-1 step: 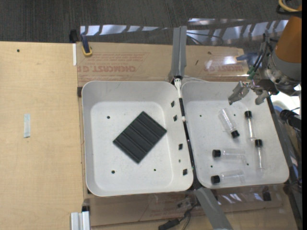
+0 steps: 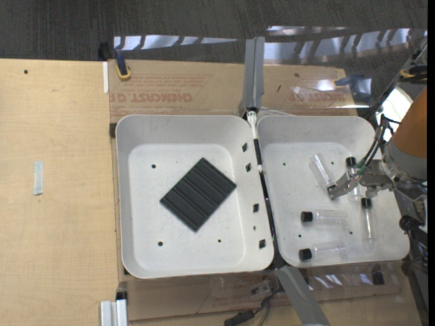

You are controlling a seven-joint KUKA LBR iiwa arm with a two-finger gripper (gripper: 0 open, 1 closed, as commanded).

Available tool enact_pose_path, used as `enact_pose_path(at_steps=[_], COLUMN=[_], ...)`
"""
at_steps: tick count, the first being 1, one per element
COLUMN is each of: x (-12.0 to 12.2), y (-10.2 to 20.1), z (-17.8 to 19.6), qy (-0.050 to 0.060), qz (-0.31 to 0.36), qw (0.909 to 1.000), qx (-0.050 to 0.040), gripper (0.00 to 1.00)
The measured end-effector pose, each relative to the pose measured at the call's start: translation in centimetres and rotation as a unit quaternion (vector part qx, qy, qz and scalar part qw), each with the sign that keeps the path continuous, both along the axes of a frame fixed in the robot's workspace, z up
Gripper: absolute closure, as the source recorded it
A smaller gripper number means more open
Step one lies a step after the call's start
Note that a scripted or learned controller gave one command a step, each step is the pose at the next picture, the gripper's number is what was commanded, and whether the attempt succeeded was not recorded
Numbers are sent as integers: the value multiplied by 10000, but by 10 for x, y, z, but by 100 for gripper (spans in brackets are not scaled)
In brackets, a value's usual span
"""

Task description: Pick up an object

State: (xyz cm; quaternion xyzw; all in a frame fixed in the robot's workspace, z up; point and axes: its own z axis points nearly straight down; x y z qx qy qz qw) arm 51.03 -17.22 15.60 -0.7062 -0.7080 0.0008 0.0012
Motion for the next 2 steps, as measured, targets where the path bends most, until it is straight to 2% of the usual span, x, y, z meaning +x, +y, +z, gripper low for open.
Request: enact_pose_path(at_steps=[1, 2], x=[50, 23], y=[34, 0], z=[16, -65], qy=[-10, -8], qz=[195, 282], qw=[9998, 9996], qx=[-5, 13], gripper=[0, 0])
